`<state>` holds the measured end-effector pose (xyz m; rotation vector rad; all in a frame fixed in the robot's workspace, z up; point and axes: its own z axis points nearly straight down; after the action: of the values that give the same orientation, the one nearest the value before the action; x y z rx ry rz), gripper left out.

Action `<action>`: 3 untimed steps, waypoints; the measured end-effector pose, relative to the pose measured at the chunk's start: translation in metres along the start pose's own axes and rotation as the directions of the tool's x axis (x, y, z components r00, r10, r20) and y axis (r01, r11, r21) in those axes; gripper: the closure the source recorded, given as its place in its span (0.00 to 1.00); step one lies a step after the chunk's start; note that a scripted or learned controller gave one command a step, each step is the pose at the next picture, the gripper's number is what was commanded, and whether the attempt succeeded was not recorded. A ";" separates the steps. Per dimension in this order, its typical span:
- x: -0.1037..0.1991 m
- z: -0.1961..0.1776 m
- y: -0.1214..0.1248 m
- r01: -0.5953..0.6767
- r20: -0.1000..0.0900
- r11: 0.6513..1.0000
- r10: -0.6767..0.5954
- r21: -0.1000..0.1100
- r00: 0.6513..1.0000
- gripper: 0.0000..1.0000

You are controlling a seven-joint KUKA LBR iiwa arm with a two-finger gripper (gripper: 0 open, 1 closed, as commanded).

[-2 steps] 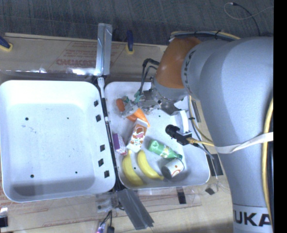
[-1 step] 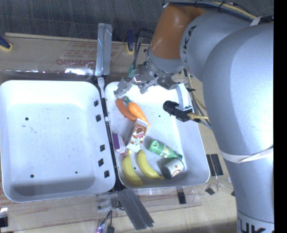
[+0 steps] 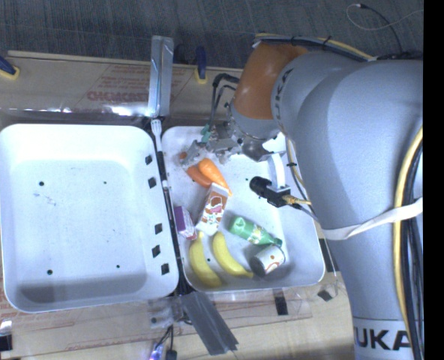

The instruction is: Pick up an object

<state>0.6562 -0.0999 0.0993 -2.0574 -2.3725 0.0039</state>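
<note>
My gripper (image 3: 207,145) is low in the far left corner of the right bin (image 3: 309,235), just above an orange carrot (image 3: 207,173). The wrist and orange band hide most of it. Below the carrot lie a small juice carton (image 3: 213,209), a green bottle (image 3: 253,232), two yellow bananas (image 3: 216,259) and a small can (image 3: 268,259). A purple item (image 3: 183,220) lies against the bin's left wall.
The left bin (image 3: 72,216) sits beside the right one, split from it by a ridge with black clips. The grey arm (image 3: 357,171) covers the right bin's right side. A black cable fitting (image 3: 271,191) hangs over the bin.
</note>
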 end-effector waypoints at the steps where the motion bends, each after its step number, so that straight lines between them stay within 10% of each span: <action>1: 0.003 0.008 -0.044 -0.002 0.000 1.000 0.002 0.000 1.000 0.00; 2: 0.001 -0.004 -0.044 0.001 0.001 1.000 -0.001 0.002 1.000 1.00; 3: -0.015 -0.020 -0.037 0.116 0.001 0.993 -0.116 -0.004 0.993 1.00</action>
<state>0.6215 -0.1202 0.1198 -1.9179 -2.4906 0.0005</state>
